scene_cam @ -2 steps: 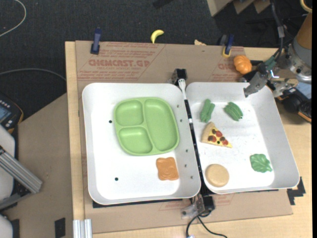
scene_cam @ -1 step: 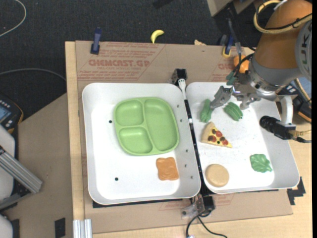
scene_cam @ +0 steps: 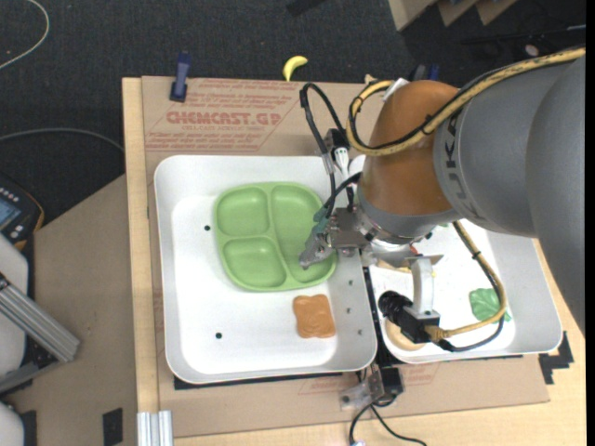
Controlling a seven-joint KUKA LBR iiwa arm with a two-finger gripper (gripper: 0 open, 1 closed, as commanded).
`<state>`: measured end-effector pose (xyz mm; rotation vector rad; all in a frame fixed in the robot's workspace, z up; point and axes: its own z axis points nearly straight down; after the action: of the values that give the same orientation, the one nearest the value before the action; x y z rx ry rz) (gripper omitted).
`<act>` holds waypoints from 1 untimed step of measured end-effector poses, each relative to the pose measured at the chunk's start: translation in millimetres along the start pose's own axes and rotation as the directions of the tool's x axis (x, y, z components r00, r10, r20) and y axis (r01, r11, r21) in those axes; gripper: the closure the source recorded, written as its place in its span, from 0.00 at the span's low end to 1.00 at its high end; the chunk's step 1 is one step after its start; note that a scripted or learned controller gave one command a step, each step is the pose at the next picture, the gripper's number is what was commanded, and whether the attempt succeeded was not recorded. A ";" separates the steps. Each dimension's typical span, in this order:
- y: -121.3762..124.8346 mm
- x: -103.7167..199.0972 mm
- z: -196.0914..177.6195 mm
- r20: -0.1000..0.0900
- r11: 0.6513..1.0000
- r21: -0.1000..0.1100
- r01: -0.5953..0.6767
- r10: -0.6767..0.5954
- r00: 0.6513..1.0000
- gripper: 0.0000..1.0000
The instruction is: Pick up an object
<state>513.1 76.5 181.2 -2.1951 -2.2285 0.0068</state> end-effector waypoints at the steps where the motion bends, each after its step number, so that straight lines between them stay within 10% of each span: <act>1: 4.7 -10.2 -13.9 0.005 1.000 -0.013 -0.017 0.017 1.000 1.00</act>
<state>518.1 66.3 195.0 -2.2226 -2.2193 -0.0011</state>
